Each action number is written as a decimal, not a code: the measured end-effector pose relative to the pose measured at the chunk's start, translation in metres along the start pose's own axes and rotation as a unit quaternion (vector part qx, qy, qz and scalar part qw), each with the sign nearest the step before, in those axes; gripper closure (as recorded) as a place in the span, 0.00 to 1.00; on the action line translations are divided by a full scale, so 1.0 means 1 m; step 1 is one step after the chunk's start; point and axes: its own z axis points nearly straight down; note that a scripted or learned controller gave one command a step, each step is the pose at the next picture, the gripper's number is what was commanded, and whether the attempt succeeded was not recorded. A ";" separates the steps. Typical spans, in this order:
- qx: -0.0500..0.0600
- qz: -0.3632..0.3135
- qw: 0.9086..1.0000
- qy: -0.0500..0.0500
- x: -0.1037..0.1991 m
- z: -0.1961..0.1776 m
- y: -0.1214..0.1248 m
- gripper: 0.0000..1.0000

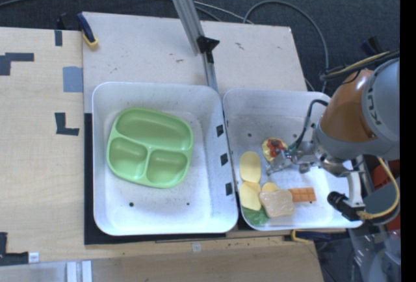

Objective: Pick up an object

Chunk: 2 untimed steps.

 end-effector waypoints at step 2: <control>-0.001 0.000 1.000 0.001 -0.003 -0.054 0.002 1.00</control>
